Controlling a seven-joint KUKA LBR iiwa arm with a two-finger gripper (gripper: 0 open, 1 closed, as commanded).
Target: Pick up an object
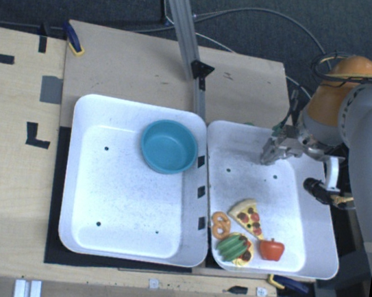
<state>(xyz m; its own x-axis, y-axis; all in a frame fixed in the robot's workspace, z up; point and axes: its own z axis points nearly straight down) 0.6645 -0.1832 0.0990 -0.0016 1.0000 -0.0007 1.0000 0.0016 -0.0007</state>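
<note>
Two bins, gripper over the right one

I'm seeing a blue bowl (pixel 168 146) sitting in the left bin (pixel 90 185); pizza slice (pixel 248 216), pretzel (pixel 220 223), tomato (pixel 271 248) are lying in the right bin (pixel 303 196). Gripper (pixel 272 154) is hovering; its grip I cannot tell.

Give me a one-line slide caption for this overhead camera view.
Grey KUKA gripper hovers at the right white bin's far end, toy food clustered near its front, a blue round bowl in the left white bin.

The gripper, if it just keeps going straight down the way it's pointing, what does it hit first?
Most likely the bare white floor of the right bin. The gripper points down over its upper part, well away from the toy food; depth is hard to judge from this slanted view.
</note>
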